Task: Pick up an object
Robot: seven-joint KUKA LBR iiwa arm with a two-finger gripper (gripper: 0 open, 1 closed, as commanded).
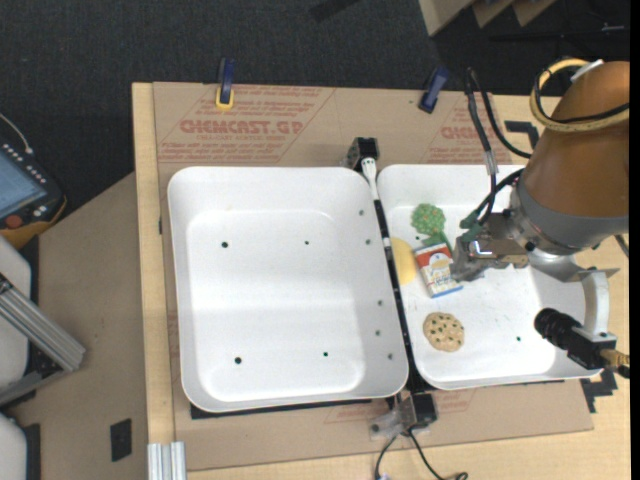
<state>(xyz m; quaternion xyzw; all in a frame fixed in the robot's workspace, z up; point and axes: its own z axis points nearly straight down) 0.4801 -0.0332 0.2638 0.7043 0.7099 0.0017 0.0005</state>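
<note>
We see the cookie (443,331) nearest us in the right bin (500,368), lying flat with open white floor around it and clear of the bin's near rim. Just beyond it sits the small red-and-white box (436,270), tilted, with a yellow item (403,260) tucked against the divider edge between the bins. The hand (478,253) is right beside the box, on its right; we can't tell how far open it is or whether it has hold of anything. Beyond them lies the green broccoli piece (429,218), near the far wall. The left bin (270,288) offers wide open floor. The cardboard-covered bench (260,118) runs out past both bins, blue clamps (225,83) on its far edge
</note>
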